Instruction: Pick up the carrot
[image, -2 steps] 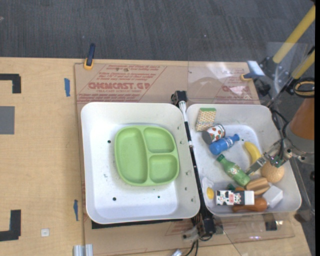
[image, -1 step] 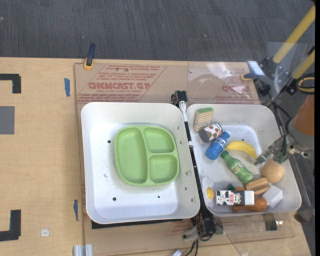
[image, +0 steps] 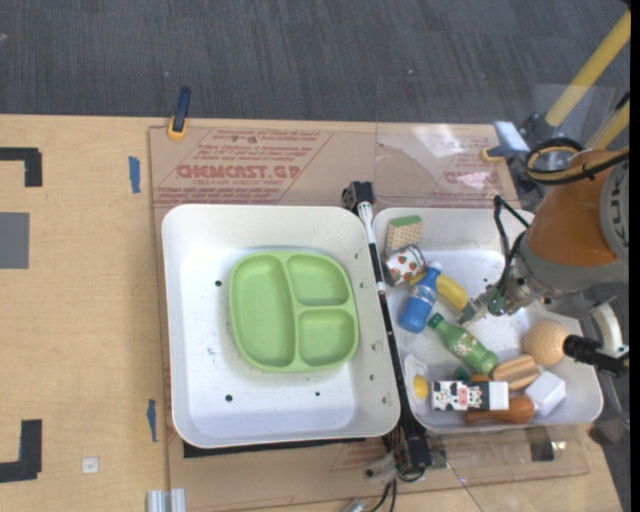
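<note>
The carrot (image: 508, 410) appears to be the long orange piece lying flat along the near wall of the right bin (image: 480, 232), and its position explains most of the difficulty. It sits wedged low against the rim, with a black-and-white carton (image: 468, 396) lying just beside it and partly over its left end, a tan bread-like roll (image: 515, 370) close behind it and a white block (image: 549, 391) at its right end. So little of it is exposed, and I judge that only its right half offers a free grip. The hand (image: 496, 301) hangs over the middle of the same bin, well apart from the carrot, near a green bottle (image: 466, 346) and a yellow piece (image: 452, 292). It is too small and too shadowed by the wrist to tell whether it is spread or pressed together, and nothing can be seen pinched in it. The arm (image: 570, 225) leans in from the right, so its wrist covers the far right corner of the bin. The left bin (image: 190, 300) holds a green divided plate (image: 295, 310) and plays no part here. The pick is not yet done; the next move probably calls for travel toward the near wall and a careful descent between carton and block.
</note>
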